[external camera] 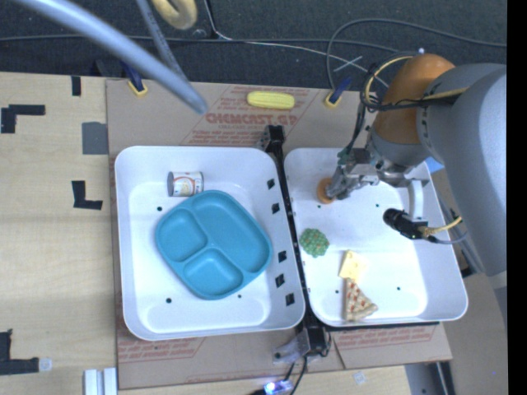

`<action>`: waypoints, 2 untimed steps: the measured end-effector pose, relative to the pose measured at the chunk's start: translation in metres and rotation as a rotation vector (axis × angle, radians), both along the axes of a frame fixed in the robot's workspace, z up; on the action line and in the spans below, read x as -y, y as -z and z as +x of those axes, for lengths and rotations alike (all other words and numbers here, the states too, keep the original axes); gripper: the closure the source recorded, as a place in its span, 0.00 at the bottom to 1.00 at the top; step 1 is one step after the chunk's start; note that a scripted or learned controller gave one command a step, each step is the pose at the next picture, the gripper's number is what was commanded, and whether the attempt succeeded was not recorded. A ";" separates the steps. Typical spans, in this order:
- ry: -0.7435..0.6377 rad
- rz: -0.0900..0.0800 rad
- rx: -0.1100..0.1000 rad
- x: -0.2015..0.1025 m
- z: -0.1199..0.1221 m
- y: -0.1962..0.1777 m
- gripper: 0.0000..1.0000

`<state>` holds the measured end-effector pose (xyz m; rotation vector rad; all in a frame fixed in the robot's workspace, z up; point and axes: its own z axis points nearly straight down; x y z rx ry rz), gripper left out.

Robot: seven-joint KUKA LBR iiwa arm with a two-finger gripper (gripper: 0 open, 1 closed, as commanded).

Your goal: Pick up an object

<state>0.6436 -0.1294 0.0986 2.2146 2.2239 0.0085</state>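
Note:
In the right bin point(428, 299) my gripper point(340, 183) hangs low near the far left corner. A small orange object point(326, 193) lies right at its tip, partly covered by it; whether they touch is unclear. Nearer the front lie a green broccoli piece point(314, 241), a yellow cheese wedge point(351, 264) and a pizza slice point(357, 301). The left bin point(136, 303) holds a blue divided plate point(214, 243) and a small can point(185, 183) on its side.
A yellow banana-shaped piece point(270, 99) rests on the cardboard behind the bins. The black divider point(284, 212) runs between the two bins. A black cable plug point(405, 221) hangs off the arm over the right bin. A grey pole point(99, 27) crosses the upper left.

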 end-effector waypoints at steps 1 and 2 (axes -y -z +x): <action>0.003 -0.002 -0.004 0.001 -0.001 -0.042 1.00; 0.003 -0.002 -0.005 -0.002 -0.001 -0.084 1.00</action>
